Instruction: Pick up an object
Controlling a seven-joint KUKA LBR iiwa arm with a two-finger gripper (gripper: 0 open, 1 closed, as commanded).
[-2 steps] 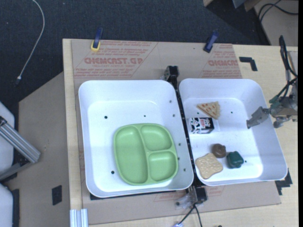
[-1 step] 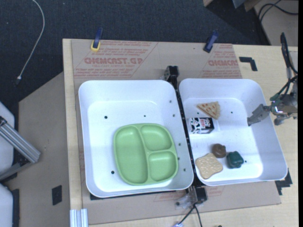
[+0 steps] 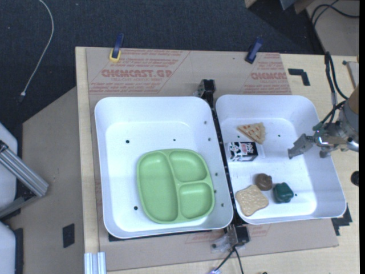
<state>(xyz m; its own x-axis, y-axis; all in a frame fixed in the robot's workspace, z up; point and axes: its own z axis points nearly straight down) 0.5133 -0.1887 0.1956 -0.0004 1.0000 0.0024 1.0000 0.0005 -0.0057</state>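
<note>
**Hand poised, nothing picked**

Over the right bin [image 3: 325,207], at its right edge, your hand [image 3: 297,151] hangs with nothing between its fingers; how wide they stand, you cannot tell. You are at the approach step. Next, pick 1 target and descend on it. Count 5 objects there: 1 wedge [image 3: 253,132], 1 printed card [image 3: 242,150], 1 brown lump [image 3: 263,181], 1 green block [image 3: 283,192], 1 tan slice [image 3: 251,200]. Left bin [image 3: 114,124]: 1 green tray [image 3: 174,185].

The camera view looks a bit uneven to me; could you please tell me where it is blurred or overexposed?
In the camera view, the gripper at the right is soft and smeared; the white bins' walls wash out to near-featureless white; the green plate and small items stay reasonably sharp, with faint, soft shadows.
</note>
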